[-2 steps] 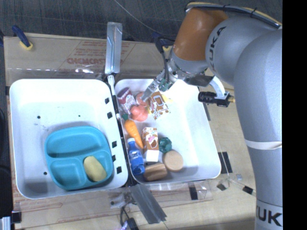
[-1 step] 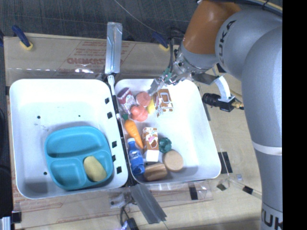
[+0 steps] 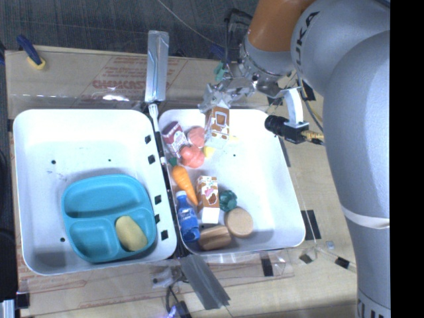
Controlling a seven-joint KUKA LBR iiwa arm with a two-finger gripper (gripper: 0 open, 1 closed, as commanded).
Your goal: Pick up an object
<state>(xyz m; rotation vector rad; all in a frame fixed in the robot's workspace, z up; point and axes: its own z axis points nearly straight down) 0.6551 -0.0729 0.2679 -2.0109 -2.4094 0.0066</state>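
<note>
camera view: gripper (image 3: 222,98) above far edge of right bin (image 3: 281,177), clenched on small brown-and-white carton (image 3: 218,123), which hangs tilted over bin. carrot (image 3: 185,181), blue bottle (image 3: 187,218) lie below. blue tray (image 3: 106,217) in left bin (image 3: 40,151) holds potato (image 3: 131,233).

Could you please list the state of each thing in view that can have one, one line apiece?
hand: above the right bin's far edge, a small carton between its fingers.
small carton: upright, lifted, gripped at its top.
second carton: lying in the right bin.
blue bottle: lying on its side.
blue tray: flat in the left bin.
potato: resting in a tray compartment.
</note>
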